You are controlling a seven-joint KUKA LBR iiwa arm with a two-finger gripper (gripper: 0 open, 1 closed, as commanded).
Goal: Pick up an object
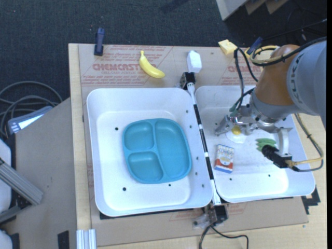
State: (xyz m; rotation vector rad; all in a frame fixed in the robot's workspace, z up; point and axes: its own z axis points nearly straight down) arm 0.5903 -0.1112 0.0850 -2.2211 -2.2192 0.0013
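My gripper hangs low over the back left part of the right bin. A small yellow and white thing lies right under it, and I cannot see whether it is held. A small white, red and blue carton lies flat in front of the gripper, near the bin's left wall. To the gripper's right, a green thing rests on the bin floor, partly hidden by the wrist.
The left bin holds a blue divided plate. Behind the bins, on the bench, lie a banana, a white block, a yellow piece and a dark blue thing.
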